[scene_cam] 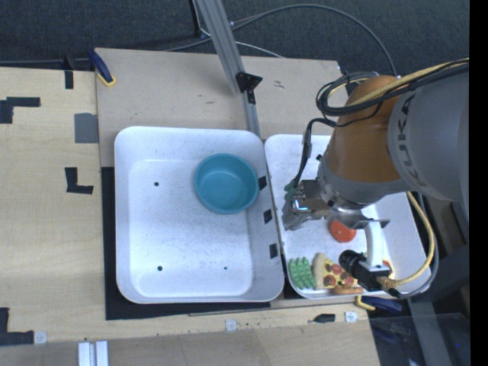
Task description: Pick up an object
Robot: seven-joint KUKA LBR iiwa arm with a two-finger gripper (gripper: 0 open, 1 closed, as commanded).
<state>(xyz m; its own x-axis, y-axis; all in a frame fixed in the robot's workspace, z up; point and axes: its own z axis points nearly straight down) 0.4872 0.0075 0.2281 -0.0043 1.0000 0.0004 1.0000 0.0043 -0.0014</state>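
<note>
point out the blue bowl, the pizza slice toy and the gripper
blue bowl point(226, 183), camera view, on its inner floor
pizza slice toy point(329, 271), camera view, on its topped face
gripper point(299, 210), camera view, between its fingertips

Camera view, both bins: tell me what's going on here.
A grey and orange robot arm reaches in from the right, and its gripper hangs low over the right bin. Near that bin's front edge lie a green toy, a slice of toy pizza and a small red piece beside the arm. A blue bowl sits alone in the left bin. Nothing is seen between the gripper's fingers, so no pick is confirmed.
</note>
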